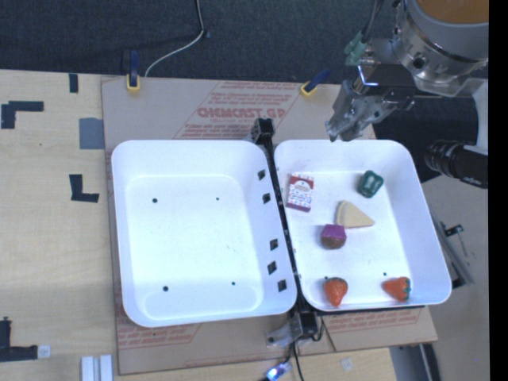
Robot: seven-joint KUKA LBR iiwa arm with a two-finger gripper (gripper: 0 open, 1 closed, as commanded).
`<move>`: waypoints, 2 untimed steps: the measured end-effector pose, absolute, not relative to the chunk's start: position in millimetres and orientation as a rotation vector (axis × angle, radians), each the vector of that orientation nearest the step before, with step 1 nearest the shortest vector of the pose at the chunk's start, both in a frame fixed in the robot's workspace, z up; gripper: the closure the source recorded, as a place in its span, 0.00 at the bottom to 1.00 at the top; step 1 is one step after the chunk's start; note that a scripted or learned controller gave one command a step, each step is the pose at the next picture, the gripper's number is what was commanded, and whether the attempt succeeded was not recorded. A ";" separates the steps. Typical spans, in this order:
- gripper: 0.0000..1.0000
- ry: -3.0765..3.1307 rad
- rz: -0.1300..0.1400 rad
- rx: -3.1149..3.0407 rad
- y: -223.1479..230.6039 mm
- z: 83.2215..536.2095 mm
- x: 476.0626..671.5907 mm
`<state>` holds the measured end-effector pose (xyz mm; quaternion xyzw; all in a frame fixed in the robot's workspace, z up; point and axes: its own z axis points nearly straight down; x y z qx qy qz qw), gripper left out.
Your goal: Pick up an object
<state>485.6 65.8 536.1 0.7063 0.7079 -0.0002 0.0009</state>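
Surface (48, 157) is light wood with dark tape marks, a cardboard sheet (230, 109) clamped on top under both bins. Left bin (131, 165) and right bin (413, 173) sit side by side, touching along a black-clipped seam in the middle. Arm (448, 14) comes in top right, orange band visible at the frame's upper edge. Pincer (347, 129) hangs just above the right bin's far rim, near its back left corner, tilted down-left. Can't tell if it's released or clenched; nothing visible between the tips.

All objects are in the right bin, none touching the pincer:
- red-and-white packet (300, 192) lying flat near the seam, far half
- cream wedge (352, 215) about centre
- purple-topped brown piece (333, 236) just beside the wedge, on the near-left side
- green piece (369, 183) toward the far right, well apart from the packet
- strawberry (336, 290) at the near edge, left
- second red-orange piece (398, 288) with a green tip, near edge, right
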 end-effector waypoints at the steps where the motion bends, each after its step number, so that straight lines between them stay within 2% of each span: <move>1: 1.00 2.227 -0.009 2.219 101.3 531.9 493.8; 2: 1.00 2.229 -0.008 2.217 158.7 531.8 491.0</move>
